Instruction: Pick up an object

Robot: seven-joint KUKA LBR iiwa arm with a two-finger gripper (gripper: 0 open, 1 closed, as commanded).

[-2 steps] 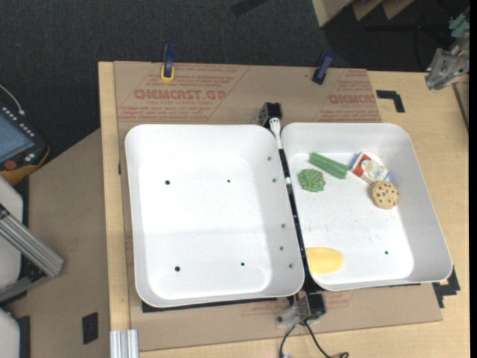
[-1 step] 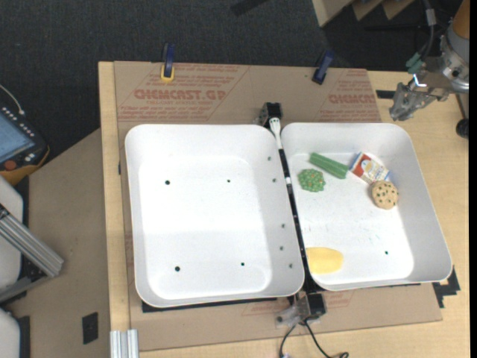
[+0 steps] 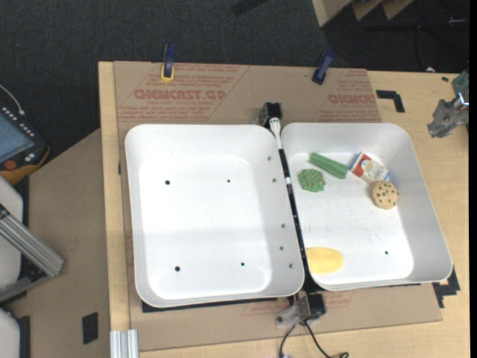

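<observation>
While its jaws' state can't be told, the gripper (image 3: pixel 447 116) hangs beyond the right bin (image 3: pixel 417 200).

- Two bins sit side by side on a board (image 3: pixel 246 84) that covers the surface: the left bin (image 3: pixel 149 200) and the right bin (image 3: pixel 417 230), their inner rims touching down the middle.
- In the right bin, a stick (image 3: pixel 329 165) lies toward the far side, slanted.
- A knobbly ball (image 3: pixel 311 180) sits just in front of the stick's left end.
- A small carton (image 3: pixel 369 168) lies right of the stick, near it.
- A cookie (image 3: pixel 384 195) rests just in front of the carton, on its right.
- A flat oval piece (image 3: pixel 325 259) lies at the near left corner, well apart from the others.
- Two clamps (image 3: pixel 168 62) sit on the board's far edge.
- The pincer (image 3: pixel 447 118) is beyond the right bin's far right corner, outside its rim.
</observation>
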